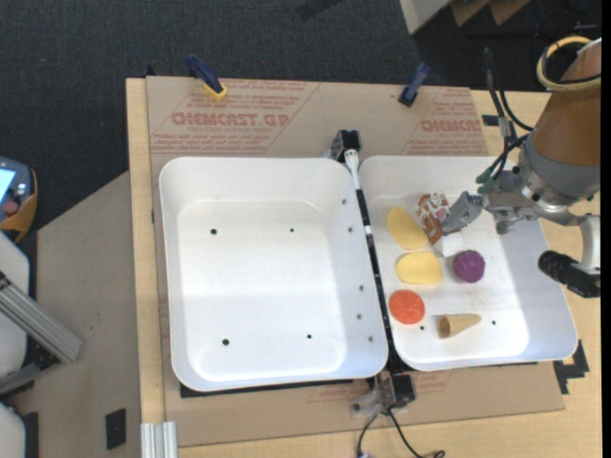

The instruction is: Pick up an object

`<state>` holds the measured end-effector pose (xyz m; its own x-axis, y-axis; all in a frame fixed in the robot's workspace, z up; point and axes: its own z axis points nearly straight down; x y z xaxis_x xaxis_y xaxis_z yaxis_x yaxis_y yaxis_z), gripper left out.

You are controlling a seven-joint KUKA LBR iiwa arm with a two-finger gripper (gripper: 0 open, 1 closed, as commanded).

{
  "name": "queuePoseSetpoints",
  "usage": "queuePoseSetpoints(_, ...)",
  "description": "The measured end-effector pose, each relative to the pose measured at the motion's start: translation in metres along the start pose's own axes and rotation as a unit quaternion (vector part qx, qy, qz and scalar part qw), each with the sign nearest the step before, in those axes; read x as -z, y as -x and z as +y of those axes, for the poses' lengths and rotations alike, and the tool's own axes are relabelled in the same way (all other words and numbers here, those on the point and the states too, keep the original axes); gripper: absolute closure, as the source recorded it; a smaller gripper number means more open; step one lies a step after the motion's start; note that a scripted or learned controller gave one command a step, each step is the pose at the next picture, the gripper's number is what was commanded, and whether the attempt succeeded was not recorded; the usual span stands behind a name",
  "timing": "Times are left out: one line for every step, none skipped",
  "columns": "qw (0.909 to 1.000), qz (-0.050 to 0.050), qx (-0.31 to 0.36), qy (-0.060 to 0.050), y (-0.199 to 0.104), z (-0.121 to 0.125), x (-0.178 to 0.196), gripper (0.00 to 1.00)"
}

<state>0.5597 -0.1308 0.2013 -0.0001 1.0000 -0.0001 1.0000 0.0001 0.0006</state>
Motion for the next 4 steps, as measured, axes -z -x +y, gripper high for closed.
queuePoseSetpoints(1.0000, 0.002, 0.001, -0.005, -0.032, 0.000, -0.109, 0.00)
queuePoseSetpoints(1.0000, 0.000, 0.000, 0.000, -0.029, 0.002, -0.102, 0.00)
queuePoseSetpoints(1.0000, -0.001, 0.004, -0.005, -0.021, 0.087, -0.116, 0.00)
queuePoseSetpoints(1.0000, -0.001, 0.001, -0.003, -0.020, 0.085, -0.105, 1.00)
